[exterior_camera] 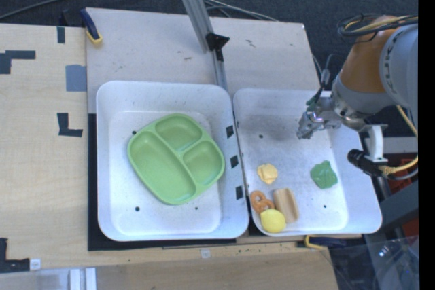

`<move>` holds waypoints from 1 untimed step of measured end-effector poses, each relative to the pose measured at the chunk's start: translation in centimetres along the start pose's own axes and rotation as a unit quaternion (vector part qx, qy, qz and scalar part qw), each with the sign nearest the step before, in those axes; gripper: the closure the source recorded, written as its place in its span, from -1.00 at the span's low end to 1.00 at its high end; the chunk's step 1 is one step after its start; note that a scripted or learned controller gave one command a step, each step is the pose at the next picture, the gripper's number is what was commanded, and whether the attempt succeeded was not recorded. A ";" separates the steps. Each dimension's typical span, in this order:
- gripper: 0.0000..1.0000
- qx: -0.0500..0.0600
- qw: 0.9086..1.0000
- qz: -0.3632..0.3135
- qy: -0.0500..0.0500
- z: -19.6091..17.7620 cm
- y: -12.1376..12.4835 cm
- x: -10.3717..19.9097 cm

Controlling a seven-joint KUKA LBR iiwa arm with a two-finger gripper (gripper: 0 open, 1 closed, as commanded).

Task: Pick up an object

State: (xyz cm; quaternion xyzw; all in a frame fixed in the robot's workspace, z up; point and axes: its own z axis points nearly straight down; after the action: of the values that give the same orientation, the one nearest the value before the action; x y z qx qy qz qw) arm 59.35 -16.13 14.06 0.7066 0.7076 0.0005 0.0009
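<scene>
Green lump (324,175) lies near tool (309,125), apart.

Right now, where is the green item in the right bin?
The green item lies near the right bin's right wall, apart from the yellow and tan pieces at the bin's lower left, below the gripper.

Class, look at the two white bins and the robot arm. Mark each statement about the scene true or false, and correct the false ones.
1. The green plate lies in the left bin. True.
2. The end effector holds the lemon. False: it hangs over a bare part of the right bin, apart from the lemon.
3. The green toy sits in the right bin. True.
4. The plate has a single compartment. False: it has three.
5. The lemon lies near the right bin's front edge. True.
</scene>
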 end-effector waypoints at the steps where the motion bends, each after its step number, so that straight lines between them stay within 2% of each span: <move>1: 1.00 -0.001 1.000 0.000 0.000 -4.5 0.1 0.8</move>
State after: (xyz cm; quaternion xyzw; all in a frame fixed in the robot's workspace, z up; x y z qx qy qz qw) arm 59.43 -15.33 18.60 0.7063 0.7079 0.0011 0.0014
